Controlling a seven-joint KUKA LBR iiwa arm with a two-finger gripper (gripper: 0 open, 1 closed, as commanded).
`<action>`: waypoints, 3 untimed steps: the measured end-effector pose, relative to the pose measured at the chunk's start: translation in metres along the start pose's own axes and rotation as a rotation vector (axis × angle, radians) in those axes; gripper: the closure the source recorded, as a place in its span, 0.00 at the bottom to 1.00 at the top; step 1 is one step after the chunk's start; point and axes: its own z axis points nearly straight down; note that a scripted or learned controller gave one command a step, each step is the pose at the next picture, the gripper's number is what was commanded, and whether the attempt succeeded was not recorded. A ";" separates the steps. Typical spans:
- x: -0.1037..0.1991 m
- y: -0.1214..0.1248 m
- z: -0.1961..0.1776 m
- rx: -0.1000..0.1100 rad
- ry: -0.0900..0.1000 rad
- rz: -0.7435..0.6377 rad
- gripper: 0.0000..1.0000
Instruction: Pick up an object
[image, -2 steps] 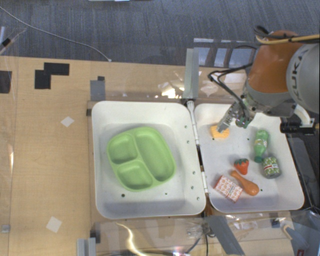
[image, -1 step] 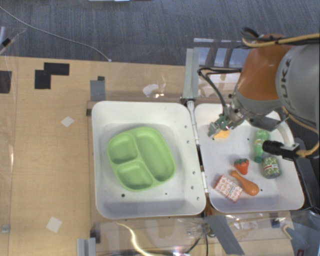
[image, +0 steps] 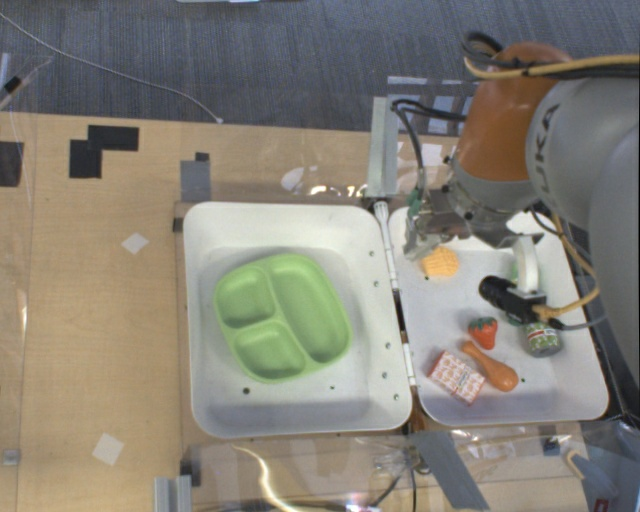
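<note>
My gripper (image: 424, 238) hangs low over the far left corner of the right bin (image: 580, 400). Just below and to its right lies a yellow, bumpy piece like corn (image: 441, 264), close to the gripper; I cannot tell whether they touch. Nearer the front of that bin lie a small red strawberry (image: 484, 330), an orange carrot-like piece (image: 493, 367), a red-and-white patterned packet (image: 456, 377) and a small round greenish can (image: 543, 341).
The left bin (image: 215, 400) holds a green divided plate (image: 283, 316) near its middle. The ridge between the two bins (image: 397, 320) runs right beside the gripper. The grey arm with its orange band (image: 505, 120) fills the upper right.
</note>
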 end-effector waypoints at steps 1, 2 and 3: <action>0.044 -0.014 -0.027 0.001 0.001 0.344 1.00; 0.102 -0.020 0.024 0.007 -0.001 0.787 1.00; 0.130 -0.071 0.140 -0.011 0.011 1.115 1.00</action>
